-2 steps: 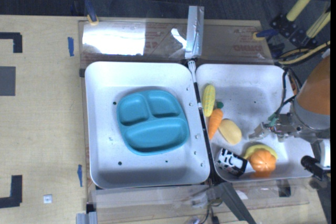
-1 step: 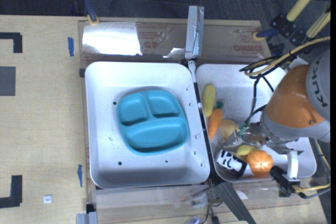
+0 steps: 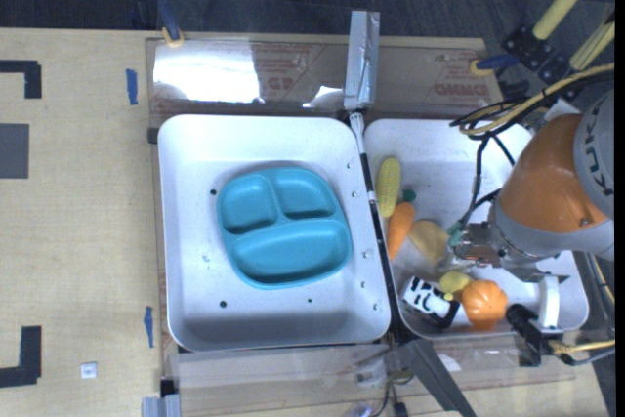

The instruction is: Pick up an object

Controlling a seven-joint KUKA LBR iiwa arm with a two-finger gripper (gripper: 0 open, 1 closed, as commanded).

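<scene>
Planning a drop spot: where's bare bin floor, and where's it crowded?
Free: left bin floor around the blue divided plate, widest along its near edge. Right bin: bare far strip above the corn. Crowded: its near half, with carrot, orange pumpkin and arm.

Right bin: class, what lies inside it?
The right bin holds corn, a carrot, a beige piece, a black-and-white item and an orange ball. The arm covers the rest.

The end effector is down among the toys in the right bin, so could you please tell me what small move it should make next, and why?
Probably a short drop straight down. The end effector sits low in the right bin, just above the small yellow piece and beside the orange pumpkin, with nothing visibly held.
</scene>
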